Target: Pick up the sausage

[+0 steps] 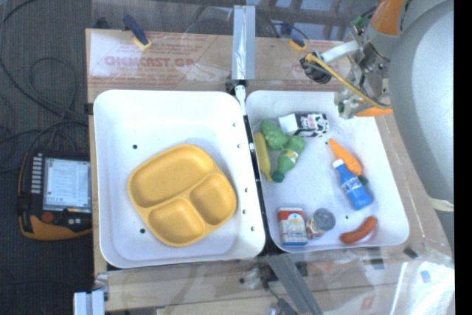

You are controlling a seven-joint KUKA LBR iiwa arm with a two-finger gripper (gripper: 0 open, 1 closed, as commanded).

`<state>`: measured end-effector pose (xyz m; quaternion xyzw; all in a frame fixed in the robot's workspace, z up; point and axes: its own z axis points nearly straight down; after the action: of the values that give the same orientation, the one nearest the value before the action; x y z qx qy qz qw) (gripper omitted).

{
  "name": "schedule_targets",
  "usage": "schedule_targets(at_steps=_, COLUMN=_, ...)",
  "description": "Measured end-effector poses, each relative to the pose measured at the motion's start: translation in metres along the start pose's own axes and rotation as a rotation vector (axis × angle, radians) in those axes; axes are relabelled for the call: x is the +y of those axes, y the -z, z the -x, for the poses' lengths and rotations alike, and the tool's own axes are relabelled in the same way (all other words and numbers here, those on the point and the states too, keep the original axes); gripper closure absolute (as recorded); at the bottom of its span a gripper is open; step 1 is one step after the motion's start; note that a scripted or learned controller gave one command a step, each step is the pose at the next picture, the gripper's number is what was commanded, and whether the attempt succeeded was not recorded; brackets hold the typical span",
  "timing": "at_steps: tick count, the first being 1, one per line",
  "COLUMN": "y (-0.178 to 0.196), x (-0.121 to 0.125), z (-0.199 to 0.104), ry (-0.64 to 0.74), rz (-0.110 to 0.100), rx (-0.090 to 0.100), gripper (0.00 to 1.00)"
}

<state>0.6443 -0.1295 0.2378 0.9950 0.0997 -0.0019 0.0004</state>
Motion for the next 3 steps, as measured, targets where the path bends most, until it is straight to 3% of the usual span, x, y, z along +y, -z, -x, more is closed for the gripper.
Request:
schedule_targets(at_steps=1, y=-0.045, x=-0.036, z=-0.025, ry=0.007, rz=-0.003, rx=-0.002, gripper=1.00)
schedule_targets(at_steps=2, y=0.029, x=0.071, z=-0.002, ry=-0.001, rz=0.001, rx=0.000, gripper=1.00)
schedule_targets(at_steps=3, y=-0.057, x=-0.045, z=0.027, ry=0.031, rz=-0.003, rx=-0.001, gripper=1.00)
